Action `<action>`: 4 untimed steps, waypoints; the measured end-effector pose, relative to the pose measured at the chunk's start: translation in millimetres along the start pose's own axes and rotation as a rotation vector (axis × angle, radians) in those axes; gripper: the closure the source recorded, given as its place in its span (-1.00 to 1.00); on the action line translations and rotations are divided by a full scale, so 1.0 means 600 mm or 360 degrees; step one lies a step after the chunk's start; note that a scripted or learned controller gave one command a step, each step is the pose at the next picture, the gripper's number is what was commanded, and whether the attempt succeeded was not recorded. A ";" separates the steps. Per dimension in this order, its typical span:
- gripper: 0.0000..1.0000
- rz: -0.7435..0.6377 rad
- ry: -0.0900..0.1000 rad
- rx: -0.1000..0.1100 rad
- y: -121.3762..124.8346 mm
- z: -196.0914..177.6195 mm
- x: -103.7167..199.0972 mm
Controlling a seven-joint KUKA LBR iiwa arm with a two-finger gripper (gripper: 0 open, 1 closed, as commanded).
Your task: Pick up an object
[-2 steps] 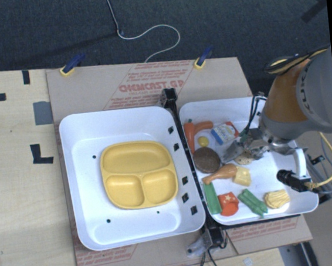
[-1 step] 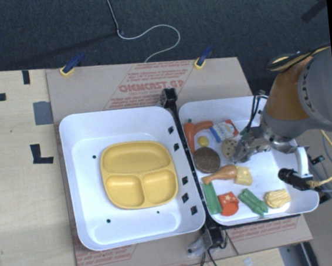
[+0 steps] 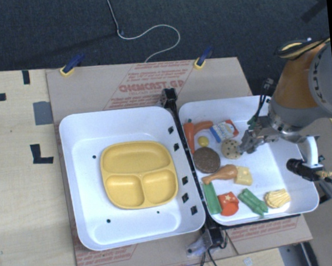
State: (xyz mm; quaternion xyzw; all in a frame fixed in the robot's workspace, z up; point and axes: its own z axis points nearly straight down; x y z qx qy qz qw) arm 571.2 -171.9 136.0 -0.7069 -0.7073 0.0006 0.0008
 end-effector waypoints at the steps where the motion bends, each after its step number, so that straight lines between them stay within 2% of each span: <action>1: 1.00 -0.0002 -0.0001 -0.0004 0.017 -0.090 -0.005; 2: 1.00 -0.0002 0.0000 0.0000 0.018 -0.147 -0.004; 3: 1.00 -0.0008 0.0003 0.0007 0.013 -0.126 0.082; 4: 1.00 -0.0011 0.0004 0.0005 0.023 -0.148 0.172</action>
